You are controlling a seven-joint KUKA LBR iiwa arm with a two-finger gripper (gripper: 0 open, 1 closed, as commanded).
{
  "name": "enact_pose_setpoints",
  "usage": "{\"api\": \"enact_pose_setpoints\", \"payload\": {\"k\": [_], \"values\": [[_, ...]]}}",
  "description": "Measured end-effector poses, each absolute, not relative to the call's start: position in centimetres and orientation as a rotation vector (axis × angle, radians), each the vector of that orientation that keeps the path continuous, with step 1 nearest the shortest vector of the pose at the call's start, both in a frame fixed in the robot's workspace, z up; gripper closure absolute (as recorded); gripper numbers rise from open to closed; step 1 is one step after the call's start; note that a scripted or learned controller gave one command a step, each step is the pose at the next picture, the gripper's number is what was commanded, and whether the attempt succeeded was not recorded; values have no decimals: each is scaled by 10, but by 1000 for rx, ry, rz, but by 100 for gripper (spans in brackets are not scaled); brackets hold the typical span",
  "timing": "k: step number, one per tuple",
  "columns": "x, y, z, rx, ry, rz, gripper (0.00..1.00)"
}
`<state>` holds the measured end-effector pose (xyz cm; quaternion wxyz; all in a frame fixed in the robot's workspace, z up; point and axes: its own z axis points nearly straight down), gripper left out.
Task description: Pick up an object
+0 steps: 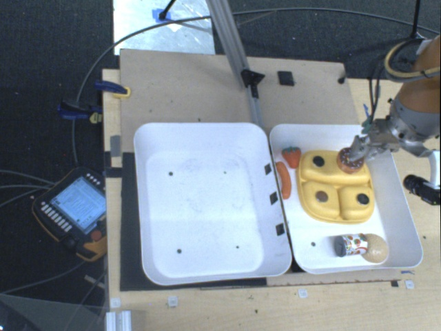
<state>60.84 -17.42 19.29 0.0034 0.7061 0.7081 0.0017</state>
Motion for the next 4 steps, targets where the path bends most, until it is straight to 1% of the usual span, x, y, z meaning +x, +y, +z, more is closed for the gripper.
{"api": "enact_pose_setpoints", "payload": {"k": [1,2,3,4], "values": [[613,-176,258,2210,2222,7,100],[614,-176,269,2212,2225,4,100],[615,-126,272,2210,2232,4,100],[604,-74,255,2212,2233,2,100]]}}
